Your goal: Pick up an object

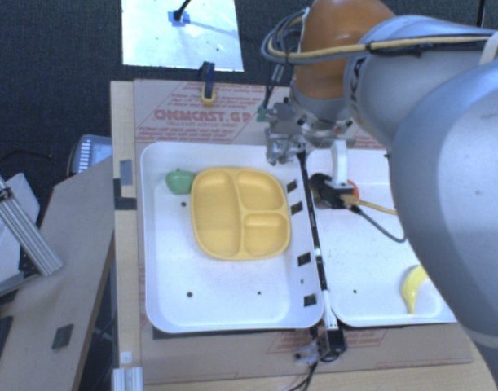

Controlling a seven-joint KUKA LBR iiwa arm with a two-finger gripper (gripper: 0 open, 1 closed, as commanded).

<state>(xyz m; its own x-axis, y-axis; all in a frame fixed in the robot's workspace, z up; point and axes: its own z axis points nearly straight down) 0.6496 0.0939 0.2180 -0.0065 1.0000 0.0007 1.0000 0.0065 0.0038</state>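
The yellow divided plate (239, 213) lies mid left bin (163, 300), a green object (178, 181) at its upper-left edge. The gripper (281, 149) is poised at the bin's upper-right corner; a descent is needed

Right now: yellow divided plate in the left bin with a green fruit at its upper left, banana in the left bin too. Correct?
Not quite. The banana lies in the right bin, near its lower edge, as the camera view shows. The rest holds: the yellow divided plate sits in the left bin, with the green fruit at its upper left.
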